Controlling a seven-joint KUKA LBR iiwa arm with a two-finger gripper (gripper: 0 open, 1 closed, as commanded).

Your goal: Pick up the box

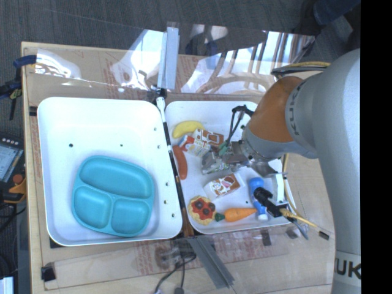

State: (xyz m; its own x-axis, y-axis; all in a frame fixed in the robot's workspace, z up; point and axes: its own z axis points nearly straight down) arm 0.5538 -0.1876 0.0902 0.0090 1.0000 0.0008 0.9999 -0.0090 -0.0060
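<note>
Two small boxes lie in the right bin [184, 112]; my pincer [222, 159] hovers just above the lower box [222, 185], its grip unreadable. Light, stiff cardboard: pinch its long sides.

Grey carpet floor [92, 11], wooden bench [92, 63], bright glare

A blue divided tray [114, 195] is sitting in the left bin [55, 112], while a banana [187, 128], sausage [180, 162], pizza slice [203, 209] and carrot [239, 214] are lying in the right bin [196, 110].
</note>
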